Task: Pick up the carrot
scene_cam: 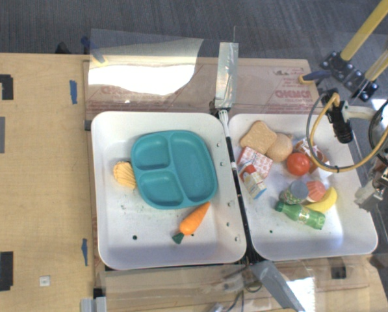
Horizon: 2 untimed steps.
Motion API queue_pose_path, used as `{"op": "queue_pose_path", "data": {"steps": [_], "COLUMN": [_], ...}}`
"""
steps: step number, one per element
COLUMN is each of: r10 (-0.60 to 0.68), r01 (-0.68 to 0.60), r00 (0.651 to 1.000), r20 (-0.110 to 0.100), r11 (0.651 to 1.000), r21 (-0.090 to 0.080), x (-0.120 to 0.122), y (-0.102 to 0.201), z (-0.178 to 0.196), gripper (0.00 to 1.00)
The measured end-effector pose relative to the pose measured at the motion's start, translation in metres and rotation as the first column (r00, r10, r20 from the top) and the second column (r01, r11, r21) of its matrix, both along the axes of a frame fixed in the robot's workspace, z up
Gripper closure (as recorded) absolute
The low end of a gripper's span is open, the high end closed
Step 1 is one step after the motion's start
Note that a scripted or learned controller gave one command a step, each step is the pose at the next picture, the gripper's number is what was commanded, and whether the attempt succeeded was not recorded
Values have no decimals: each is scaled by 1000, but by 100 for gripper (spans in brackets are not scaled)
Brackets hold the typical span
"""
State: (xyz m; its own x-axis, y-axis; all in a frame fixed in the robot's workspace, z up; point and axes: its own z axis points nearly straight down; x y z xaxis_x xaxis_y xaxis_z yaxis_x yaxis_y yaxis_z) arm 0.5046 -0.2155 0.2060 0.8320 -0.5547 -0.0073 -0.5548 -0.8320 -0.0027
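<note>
On my feed the left bin (109,239) holds a teal divided plate (174,169) with a yellow shell-shaped toy (124,173) touching its left edge. In the right bin (349,239) I see toast (258,137), a tomato (298,164), a banana (325,201) and a green bottle (302,214) clustered together.

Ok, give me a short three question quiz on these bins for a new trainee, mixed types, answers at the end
1. True or false: the carrot lies in the left bin.
2. Multiple choice: what does the carrot's tip rest against? A) the teal divided plate B) the green bottle C) the banana
3. Fill in: the red tomato sits in the ____ bin.

Key: 1 true. 2 A. 3 right.
</note>
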Motion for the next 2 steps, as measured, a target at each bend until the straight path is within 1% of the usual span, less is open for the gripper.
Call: {"op": "queue_pose_path", "data": {"steps": [1,2], "r10": [381,371], "r01": [-380,-371], "r00": [925,928], "r20": [12,8], "r11": [925,928], "r21": [-7,-5], "x": [75,-10], "y": [-5,-9], "z": [94,105], "gripper": [100,100]}}
